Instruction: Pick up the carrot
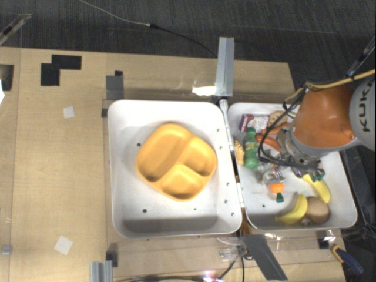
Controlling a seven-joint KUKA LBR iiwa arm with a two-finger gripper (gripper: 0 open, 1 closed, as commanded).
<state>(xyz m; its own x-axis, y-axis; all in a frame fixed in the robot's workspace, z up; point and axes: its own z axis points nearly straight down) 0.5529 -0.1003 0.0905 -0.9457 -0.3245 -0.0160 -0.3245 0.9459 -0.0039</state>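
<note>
Wooden bench [59, 175] on dark carpet [176, 4], with a cable trailing across it. Left bin [120, 216] holds a yellow divided tray [176, 160]. In the right bin [346, 216], the carrot [277, 187] lies near centre, directly beneath the tool [281, 174]; finger spacing cannot be told. A banana [294, 210] lies at 5 o'clock from the carrot, and a green bottle [251, 148] at 10 o'clock.

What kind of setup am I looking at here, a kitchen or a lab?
Most likely a robotics lab bench, not a kitchen: two white bins set into a wooden bench, toy food such as the carrot and a banana, and loose cable across the dark floor.
</note>
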